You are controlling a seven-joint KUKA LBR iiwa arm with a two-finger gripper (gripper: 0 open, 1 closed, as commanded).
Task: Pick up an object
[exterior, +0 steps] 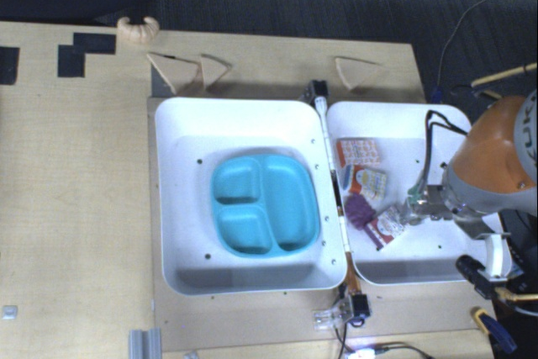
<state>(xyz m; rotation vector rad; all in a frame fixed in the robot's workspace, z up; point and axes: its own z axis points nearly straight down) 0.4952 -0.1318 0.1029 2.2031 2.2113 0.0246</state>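
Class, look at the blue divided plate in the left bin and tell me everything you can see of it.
The blue plate is light turquoise and looks like smooth plastic, a rounded square with a raised rim. Low ridges split it into three compartments: two smaller ones on the left, one above the other, and a longer one on the right. It lies flat and face up, turned slightly askew, near the middle of the left white bin. Only the bin's floor touches it.
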